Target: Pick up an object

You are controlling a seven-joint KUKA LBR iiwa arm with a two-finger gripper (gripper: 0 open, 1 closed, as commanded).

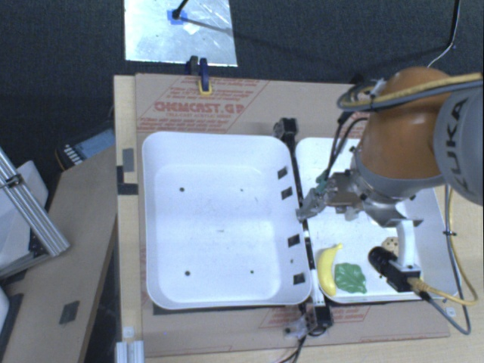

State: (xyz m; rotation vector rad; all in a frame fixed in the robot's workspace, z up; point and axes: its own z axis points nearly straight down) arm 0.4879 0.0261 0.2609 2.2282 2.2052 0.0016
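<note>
A yellow banana [327,269] lies in the right bin [318,157], close to its front left corner. A green leafy-looking item [350,277] rests right beside the banana on its right. A small tan piece with dark dots [391,243] pokes out from behind the arm further right. My gripper [312,202] hangs low over the left edge of the right bin, next to the divider between the bins and some way behind the banana. Nothing shows in its grasp. The arm's orange band and grey wrist hide much of the right bin.
The left bin [162,203] sits beside the right one on a cardboard-covered bench [219,104]. Black clips [286,193] line the divider. A blue-and-yellow clamp [203,74] and a metal sheet [180,21] lie at the back. An aluminium rail [26,210] stands at the left.
</note>
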